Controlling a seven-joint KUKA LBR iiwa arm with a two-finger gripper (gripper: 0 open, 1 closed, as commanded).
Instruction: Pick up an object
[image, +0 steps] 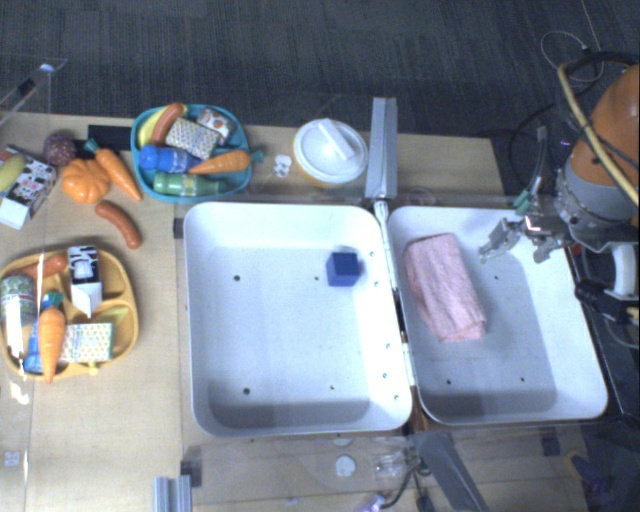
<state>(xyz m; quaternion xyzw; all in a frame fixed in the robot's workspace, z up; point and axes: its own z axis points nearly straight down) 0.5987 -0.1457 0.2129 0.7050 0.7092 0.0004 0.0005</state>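
Note:
A small blue cube (343, 268) lies in the left bin (250, 390), toward its upper right. A rolled pink cloth (445, 286) rests in the right bin (520, 390), along its left side. My gripper (518, 245) hangs over the right bin's upper right part, to the right of the cloth and apart from it. Its two fingers stand spread open with nothing between them.
On the bench left of the bins sit a blue bowl of toy food (190, 150), a yellow plate of toys (65, 315), and a loose toy pumpkin (83, 182) and sausage (118, 222). A yellow bowl with a white lid (330, 150) and a metal bracket (380, 150) stand behind the bins.

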